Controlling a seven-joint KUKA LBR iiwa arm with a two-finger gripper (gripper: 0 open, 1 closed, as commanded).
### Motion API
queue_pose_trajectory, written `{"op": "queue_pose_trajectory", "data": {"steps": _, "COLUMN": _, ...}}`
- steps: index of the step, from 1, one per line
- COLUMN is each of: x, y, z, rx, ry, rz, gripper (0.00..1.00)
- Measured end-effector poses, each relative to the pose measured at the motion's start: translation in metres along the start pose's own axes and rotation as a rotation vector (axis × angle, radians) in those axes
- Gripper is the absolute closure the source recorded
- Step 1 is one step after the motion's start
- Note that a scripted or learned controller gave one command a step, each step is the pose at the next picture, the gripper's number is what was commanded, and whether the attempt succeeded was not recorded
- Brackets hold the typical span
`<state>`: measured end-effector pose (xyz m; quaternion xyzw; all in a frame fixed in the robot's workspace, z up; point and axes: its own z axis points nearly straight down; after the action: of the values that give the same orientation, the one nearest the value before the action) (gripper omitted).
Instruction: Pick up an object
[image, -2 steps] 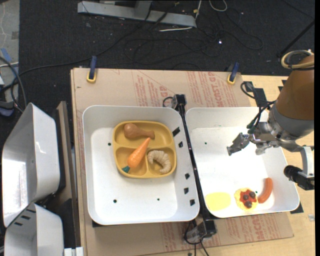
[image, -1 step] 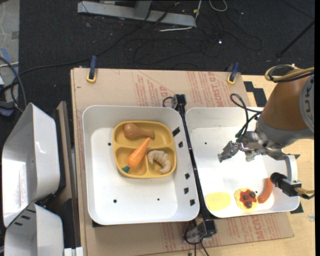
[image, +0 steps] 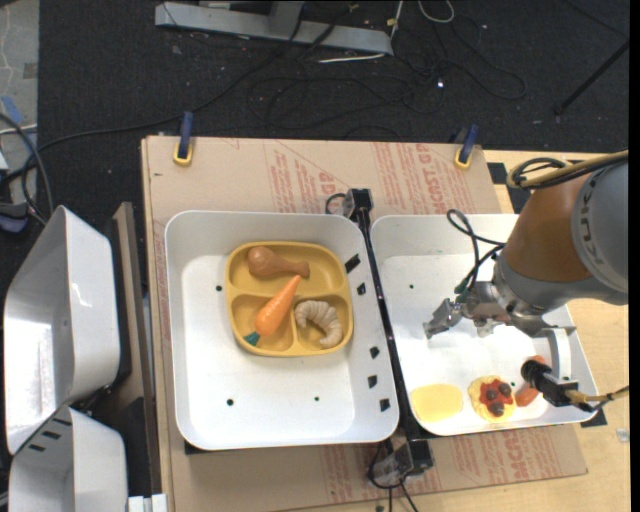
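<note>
Pick not done, as far as the view shows. The gripper (image: 441, 322) hangs low over the bare middle of the right bin (image: 420, 245), nothing visible between its fingers; whether the claw is apart or together, cannot tell. Candidates in that bin sit along the near edge: a flat yellow disc (image: 438, 402), a small round pizza-like toy (image: 491, 396) just beside it, and an orange piece (image: 527, 396) partly behind a black part of the arm. The left bin (image: 200, 400) holds a yellow divided plate (image: 240, 268) with a drumstick (image: 276, 263), carrot (image: 277, 307) and shrimp (image: 319, 318). Left: choose target, descend, close, lift.
</note>
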<state>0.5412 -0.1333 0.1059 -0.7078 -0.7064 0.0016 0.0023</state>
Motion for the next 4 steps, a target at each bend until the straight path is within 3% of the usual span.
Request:
{"op": "queue_pose_trajectory", "data": {"steps": 1, "x": 0.001, "y": 0.0, "z": 0.015, "rx": -0.003, "ry": 0.0, "rz": -0.001, "gripper": 0.0}}
{"op": "queue_pose_trajectory", "data": {"steps": 2, "x": 0.0, "y": 0.0, "z": 0.004, "rx": -0.005, "ry": -0.001, "rz": 0.001, "gripper": 1.0}}
{"op": "queue_pose_trajectory", "data": {"steps": 4, "x": 0.001, "y": 0.002, "z": -0.123, "rx": -0.012, "ry": -0.003, "rz": -0.005, "gripper": 1.0}}
